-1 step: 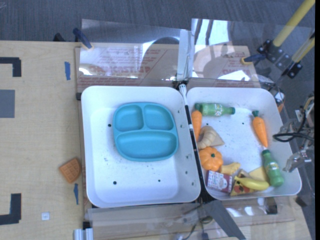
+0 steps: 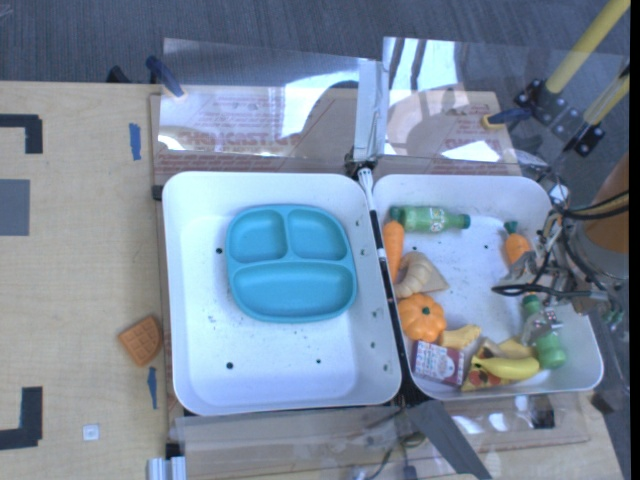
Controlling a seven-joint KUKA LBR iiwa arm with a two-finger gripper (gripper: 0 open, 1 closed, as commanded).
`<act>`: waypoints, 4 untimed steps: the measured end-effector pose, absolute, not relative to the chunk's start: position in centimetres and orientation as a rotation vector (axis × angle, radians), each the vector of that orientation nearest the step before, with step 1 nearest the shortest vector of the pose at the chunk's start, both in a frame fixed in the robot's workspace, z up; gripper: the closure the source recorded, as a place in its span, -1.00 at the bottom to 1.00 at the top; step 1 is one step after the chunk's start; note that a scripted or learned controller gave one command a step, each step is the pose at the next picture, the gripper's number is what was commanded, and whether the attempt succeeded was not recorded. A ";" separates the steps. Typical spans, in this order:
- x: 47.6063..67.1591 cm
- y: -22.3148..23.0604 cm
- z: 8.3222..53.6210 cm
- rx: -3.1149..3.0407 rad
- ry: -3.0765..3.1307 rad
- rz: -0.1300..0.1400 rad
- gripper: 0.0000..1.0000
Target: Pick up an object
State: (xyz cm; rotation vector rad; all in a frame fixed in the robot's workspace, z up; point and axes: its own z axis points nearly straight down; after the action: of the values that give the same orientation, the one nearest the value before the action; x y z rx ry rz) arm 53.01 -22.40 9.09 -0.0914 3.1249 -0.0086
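At the right edge of the right bin (image 2: pixel 590 368), the arm (image 2: pixel 610 218) reaches in low, its orange band at the frame's margin and a tangle of dark cables hanging beneath the wrist. The gripper (image 2: pixel 535 293) sits among those cables just above the bin's right side, over a green bottle (image 2: pixel 545 340) lying near the rim; whether the jaws are wide or narrow cannot be told, and nothing is seen between them.

The right bin carries the toys: a second green bottle (image 2: pixel 430 218) lying along its far wall, a carrot (image 2: pixel 393 248) beside the divider, a small carrot piece (image 2: pixel 516 246) near the cables, a tan wedge (image 2: pixel 420 273), an orange pumpkin (image 2: pixel 422 318), a red carton (image 2: pixel 437 363) and a banana (image 2: pixel 508 368) at the near wall.

The left bin (image 2: pixel 190 268) holds a blue divided plate (image 2: pixel 290 263), lying flat. On the bench (image 2: pixel 70 268) to the left of the bins lies a brown waffle-like piece (image 2: pixel 141 339).
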 end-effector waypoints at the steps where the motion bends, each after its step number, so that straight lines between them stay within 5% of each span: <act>1: 56.6 -22.3 8.9 -0.058 3.129 -0.005 -1.00; 2: 58.0 -22.3 8.9 -0.104 3.127 -0.007 -1.00; 3: 58.4 -22.2 10.3 -0.110 3.111 -0.014 1.00; 4: 58.4 -22.2 10.2 -0.110 3.113 -0.013 -1.00</act>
State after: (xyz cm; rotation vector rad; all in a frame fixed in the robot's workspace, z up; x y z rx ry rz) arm 58.41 -22.19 10.24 -0.1098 3.1133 -0.0128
